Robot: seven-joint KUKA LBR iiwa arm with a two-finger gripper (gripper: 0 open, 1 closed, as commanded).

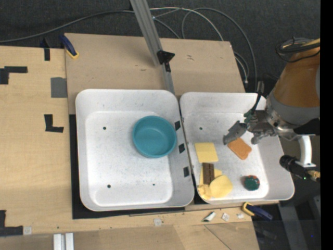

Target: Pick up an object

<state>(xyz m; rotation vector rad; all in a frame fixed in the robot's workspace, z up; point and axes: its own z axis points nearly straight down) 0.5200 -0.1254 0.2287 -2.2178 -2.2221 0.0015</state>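
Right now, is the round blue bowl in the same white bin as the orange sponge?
No, the round blue bowl sits in the left white bin, while the orange sponge lies in the right white bin.

Two white bins sit side by side on the desk. The left bin holds a teal bowl near its centre. In the right bin, the hand hangs at centre right of the frame, just above an orange block. Lower in that bin lie a yellow square, a brown bar, a yellow lump and a small dark green ball.
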